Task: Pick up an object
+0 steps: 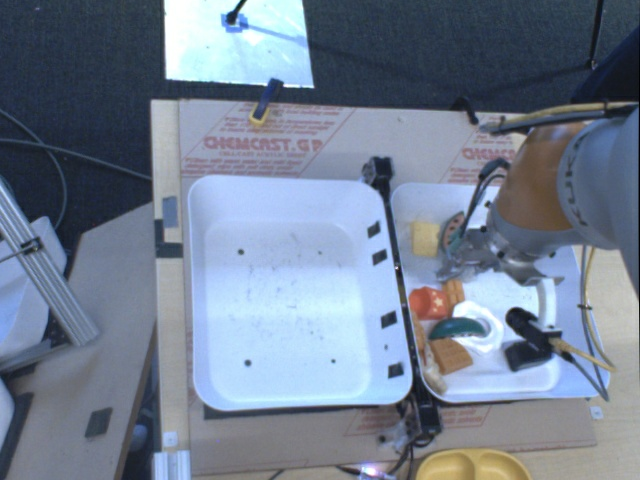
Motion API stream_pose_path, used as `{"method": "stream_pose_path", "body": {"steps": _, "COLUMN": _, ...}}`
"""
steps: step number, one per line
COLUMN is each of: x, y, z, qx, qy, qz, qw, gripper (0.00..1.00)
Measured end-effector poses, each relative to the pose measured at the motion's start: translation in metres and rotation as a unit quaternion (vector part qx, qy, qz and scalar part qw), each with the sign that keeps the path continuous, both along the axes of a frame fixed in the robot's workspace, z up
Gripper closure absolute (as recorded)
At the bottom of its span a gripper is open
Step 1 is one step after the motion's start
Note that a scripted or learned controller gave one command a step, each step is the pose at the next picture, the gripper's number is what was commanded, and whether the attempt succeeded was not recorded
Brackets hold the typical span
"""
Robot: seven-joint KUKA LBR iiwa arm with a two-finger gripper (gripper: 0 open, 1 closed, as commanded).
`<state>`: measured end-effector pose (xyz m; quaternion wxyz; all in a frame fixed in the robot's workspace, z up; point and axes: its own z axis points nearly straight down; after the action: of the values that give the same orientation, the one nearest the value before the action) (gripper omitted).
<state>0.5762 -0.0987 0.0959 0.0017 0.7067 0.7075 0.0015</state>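
The right bin (560,383) holds several small things. A yellow block (427,236) lies near its back left. A red piece (430,301) sits at the left wall with a small orange piece (455,290) beside it. A teal and white item (472,326) and a brown block (450,356) lie toward the front. My gripper (461,265) hangs low over the bin's middle, just above the orange and red pieces and right of the yellow block. A red and green slice (455,228) peeks out behind the gripper.
The left bin (290,183) stands beside the right one, with a black clipped divider (392,278) between them. Both rest on a cardboard sheet (260,143). A yellow dish (480,465) sits at the bench's front edge.
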Motion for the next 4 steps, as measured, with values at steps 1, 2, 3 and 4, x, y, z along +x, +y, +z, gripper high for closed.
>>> {"method": "stream_pose_path", "body": {"steps": 1, "x": -0.029, "y": 0.014, "z": 0.048, "qx": 0.0007, "qy": 0.001, "qz": 0.0, "qw": 1.0, "gripper": 1.0}}
{"method": "stream_pose_path", "body": {"steps": 2, "x": -0.053, "y": 0.013, "z": 0.003, "qx": -0.0013, "qy": -0.003, "qz": 0.001, "qw": 1.0, "gripper": 1.0}}
{"method": "stream_pose_path", "body": {"steps": 3, "x": -0.065, "y": -0.002, "z": 0.005, "qx": 0.0002, "qy": 0.002, "qz": -0.001, "qw": 1.0, "gripper": 1.0}}
{"method": "stream_pose_path", "body": {"steps": 4, "x": -0.026, "y": -0.095, "z": 0.005, "qx": -0.0031, "qy": -0.001, "qz": -0.003, "qw": 1.0, "gripper": 1.0}}
